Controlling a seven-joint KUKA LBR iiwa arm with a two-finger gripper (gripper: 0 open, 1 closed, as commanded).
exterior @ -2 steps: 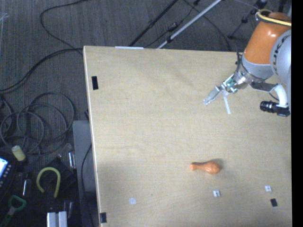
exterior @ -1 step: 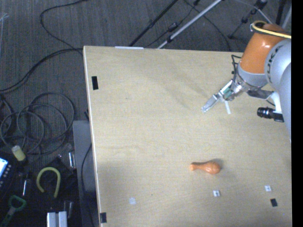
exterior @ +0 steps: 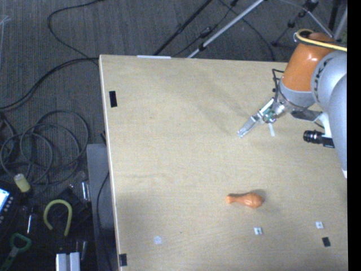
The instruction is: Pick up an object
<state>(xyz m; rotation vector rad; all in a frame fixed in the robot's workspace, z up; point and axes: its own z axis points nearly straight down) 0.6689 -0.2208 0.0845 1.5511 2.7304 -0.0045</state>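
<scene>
An orange, gourd-shaped object (exterior: 246,200) lies on its side on the tan bench top (exterior: 169,151), toward the front right, with its narrow end pointing left. My gripper (exterior: 249,128) hangs over the right middle of the bench, angled down and to the left. It is well behind the orange object and apart from it. Nothing shows in the gripper. The grey arm with its orange band (exterior: 304,66) reaches in from the right edge.
Small black and white tags (exterior: 258,230) dot the bench's front right, and a black mark (exterior: 113,99) sits near its left edge. Cables and tools (exterior: 56,213) lie on the floor to the left. Tripod legs (exterior: 237,16) stand behind the bench.
</scene>
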